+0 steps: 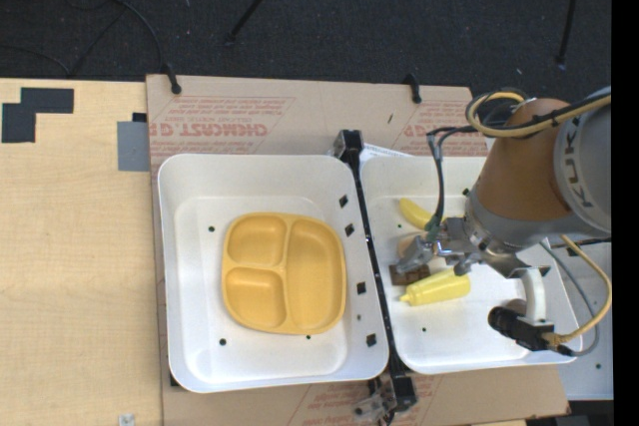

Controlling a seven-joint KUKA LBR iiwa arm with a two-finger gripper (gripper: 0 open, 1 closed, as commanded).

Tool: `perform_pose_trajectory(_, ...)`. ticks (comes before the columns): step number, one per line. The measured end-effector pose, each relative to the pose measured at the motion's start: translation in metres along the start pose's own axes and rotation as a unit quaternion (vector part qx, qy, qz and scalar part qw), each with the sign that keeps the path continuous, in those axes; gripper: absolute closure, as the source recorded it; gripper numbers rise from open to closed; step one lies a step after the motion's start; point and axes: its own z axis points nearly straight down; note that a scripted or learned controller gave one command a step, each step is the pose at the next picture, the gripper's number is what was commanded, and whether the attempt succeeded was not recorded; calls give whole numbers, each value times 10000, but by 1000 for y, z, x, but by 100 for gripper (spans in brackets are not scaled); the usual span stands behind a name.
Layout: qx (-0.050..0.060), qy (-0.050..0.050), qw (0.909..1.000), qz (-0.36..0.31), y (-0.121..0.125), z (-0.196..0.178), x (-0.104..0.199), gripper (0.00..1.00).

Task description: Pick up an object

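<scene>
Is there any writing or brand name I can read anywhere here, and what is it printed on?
"KUK", the letters that show, run down the grey arm.
Red print on the cardboard sheet under the bins reads upside down; too blurred to read surely.
More red print near its bottom edge: unreadable.

Two white bins [190, 214]; one yellow divided plate [285, 272]; perhaps three small objects [435, 289].

fixed overhead camera, slanted down on two bins [190, 214]
</scene>
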Motion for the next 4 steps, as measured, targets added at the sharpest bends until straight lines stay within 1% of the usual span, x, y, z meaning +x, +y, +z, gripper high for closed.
perform_pose_trajectory(1, -140, -40, 9999, -8, 8, 38, -6, 0)
perform_pose_trajectory(2, -90, -18, 10000, 12, 6, 28, -6, 100)
perform_pose_trajectory(3, -57, -10, 10000, -4, 9, -34, -11, 100)
perform_pose_trajectory(4, -57, -10, 10000, -8, 11, -77, -9, 100)
